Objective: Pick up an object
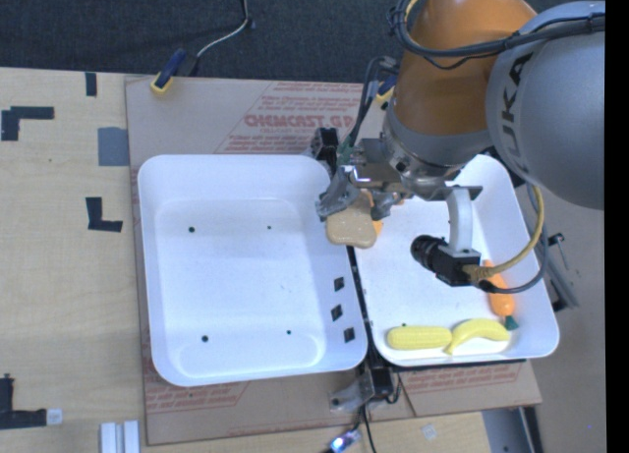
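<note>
The grey KUKA arm with its orange band point(462, 48) reaches over the two shallow white plastic bins point(167, 245). Its metal two-finger gripper point(354, 207) hangs above their shared rim, fingers clamped on a tan bread-like piece point(352, 231) that looks lifted, so the pick seems mostly done. In the right bin lie a yellow corn cob point(418, 338), a yellow banana point(482, 333) and an orange carrot point(501, 304).

A robotics lab: a grey-and-orange industrial arm point(491, 68) over two shallow white plastic bins point(157, 245) on a tape-marked wooden tabletop point(59, 274), cables trailing.
</note>
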`<action>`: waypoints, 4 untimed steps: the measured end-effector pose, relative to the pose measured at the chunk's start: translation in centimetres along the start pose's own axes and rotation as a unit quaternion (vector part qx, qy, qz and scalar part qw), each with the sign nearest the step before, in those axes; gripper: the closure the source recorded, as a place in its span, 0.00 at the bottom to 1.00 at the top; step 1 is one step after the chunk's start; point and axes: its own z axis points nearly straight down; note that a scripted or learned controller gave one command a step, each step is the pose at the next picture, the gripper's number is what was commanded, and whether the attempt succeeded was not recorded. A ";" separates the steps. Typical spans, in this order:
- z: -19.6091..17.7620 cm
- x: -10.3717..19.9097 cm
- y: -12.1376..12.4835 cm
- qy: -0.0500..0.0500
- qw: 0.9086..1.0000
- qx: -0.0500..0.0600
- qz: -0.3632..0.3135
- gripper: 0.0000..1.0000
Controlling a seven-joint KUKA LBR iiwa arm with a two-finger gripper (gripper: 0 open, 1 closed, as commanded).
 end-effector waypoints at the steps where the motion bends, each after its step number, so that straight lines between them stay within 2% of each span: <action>1: -10.3 0.3 -3.3 0.002 1.000 -0.006 0.000 1.00; 2: -10.7 0.4 -3.2 0.000 1.000 -0.001 0.001 1.00; 4: -12.6 0.4 -3.2 -0.001 1.000 0.000 0.000 1.00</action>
